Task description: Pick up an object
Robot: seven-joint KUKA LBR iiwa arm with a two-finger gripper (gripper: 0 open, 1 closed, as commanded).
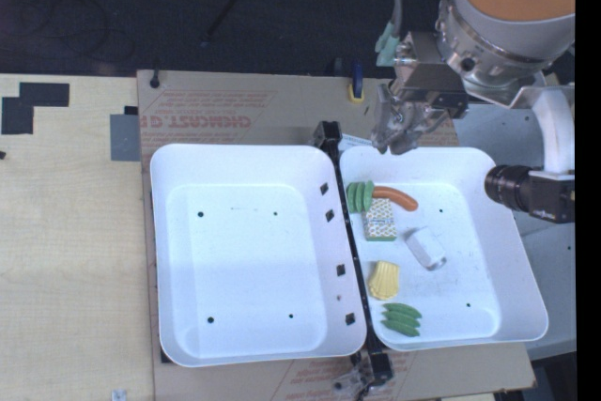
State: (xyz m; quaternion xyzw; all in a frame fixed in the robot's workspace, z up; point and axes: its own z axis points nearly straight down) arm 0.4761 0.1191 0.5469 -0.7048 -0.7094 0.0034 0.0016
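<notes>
While the table (66,230) spreads pale and wooden across the left, a brown cardboard sheet (235,113) lies over its middle and carries two shallow white bins side by side. Nothing lies in the left bin (178,174), apart from a few small dark holes in its floor. All the objects are in the right bin (507,296), gathered toward its left half.

Above that bin's far edge hangs the grey arm (512,5), its orange band uppermost, reaching in from the right. Its end effector (402,138) hovers just over the bin's far rim, above and apart from the objects; from where I stand I cannot tell how its grip is set, and nothing is visibly held in it.

Below it, near the divider, a green ridged piece (360,196) lies beside an orange sausage-shaped item (395,197). Touching them from the near side is a patterned white and green block (380,222). A small white cylinder (425,248) rests just right of that. Nearer still sit a yellow ridged piece (383,280) and a green pod (402,318).
</notes>
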